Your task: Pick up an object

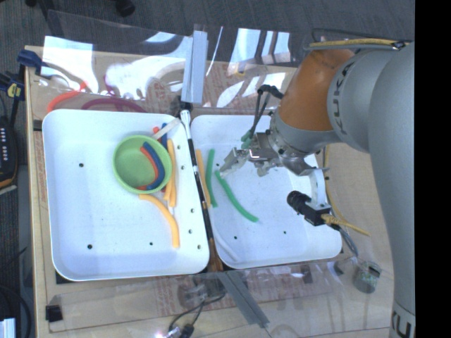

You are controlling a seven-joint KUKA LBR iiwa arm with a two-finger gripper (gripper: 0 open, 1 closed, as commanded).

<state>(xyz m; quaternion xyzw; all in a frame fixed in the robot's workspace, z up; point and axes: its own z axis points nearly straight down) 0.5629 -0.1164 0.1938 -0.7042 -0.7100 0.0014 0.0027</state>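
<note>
Gripper point(235, 162): poised over the right bin point(320, 248), fingers slightly spread with nothing seen between them, tips just beside the upper end of the green strip point(236, 201).

Green strip: long, thin, bent; lay slantwise on the right bin's floor, left of centre. Judged light, soft and pliant, likely to droop when lifted; a pinch across its narrow width near the middle would suit best.

Second green strip point(211, 177) and orange strip point(199, 169): lay lengthwise close to the right bin's left wall; same judged handling, though the wall would crowd the fingers.

Left bin point(77, 224): held a green bowl point(134, 166), upright, with red and blue curved pieces inside; further orange strips point(169, 220) lay beneath and beside the bowl, trailing toward the bin's near right corner.
</note>
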